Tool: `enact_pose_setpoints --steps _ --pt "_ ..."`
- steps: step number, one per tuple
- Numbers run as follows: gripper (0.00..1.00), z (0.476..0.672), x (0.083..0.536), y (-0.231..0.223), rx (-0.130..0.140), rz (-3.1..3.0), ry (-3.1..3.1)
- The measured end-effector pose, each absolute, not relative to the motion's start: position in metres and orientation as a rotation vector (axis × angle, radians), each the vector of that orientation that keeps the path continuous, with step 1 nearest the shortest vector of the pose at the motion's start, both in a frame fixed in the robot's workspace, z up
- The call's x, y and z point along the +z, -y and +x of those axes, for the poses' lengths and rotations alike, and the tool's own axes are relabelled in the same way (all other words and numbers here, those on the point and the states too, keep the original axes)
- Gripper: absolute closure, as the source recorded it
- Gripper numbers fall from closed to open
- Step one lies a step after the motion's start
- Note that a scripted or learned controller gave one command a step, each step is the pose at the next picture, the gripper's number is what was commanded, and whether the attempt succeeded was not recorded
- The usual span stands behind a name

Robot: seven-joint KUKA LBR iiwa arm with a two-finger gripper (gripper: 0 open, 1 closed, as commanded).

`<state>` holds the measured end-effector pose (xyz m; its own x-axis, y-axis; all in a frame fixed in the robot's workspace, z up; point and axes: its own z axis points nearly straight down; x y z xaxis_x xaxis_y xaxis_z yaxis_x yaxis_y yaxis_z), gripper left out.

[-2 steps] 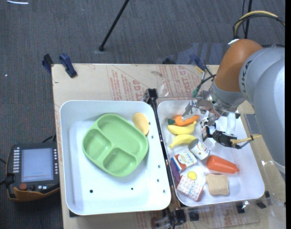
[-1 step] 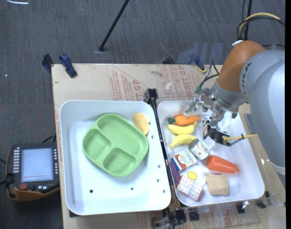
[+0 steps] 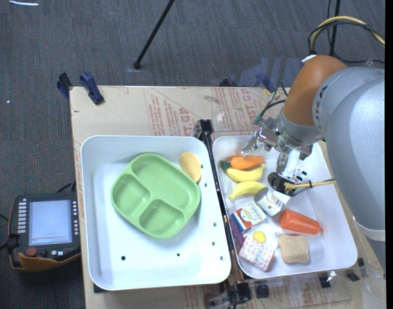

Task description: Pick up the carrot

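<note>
Carefully bring your claw [image 3: 288, 171], whose opening you cannot tell from here, left over the carrot [image 3: 246, 163] and clear of the bananas [image 3: 245, 180] beside it.

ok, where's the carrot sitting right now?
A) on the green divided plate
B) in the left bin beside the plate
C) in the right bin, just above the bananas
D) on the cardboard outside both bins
C: the carrot lies in the right bin, touching the upper of the two bananas; the green plate is in the left bin.
</note>
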<state>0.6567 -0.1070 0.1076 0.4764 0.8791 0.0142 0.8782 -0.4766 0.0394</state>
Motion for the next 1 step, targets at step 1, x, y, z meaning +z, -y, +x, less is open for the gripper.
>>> enact_pose_setpoints --steps 1 --pt "0.0 0.6441 0.1059 0.1039 0.043 2.78 -1.422"
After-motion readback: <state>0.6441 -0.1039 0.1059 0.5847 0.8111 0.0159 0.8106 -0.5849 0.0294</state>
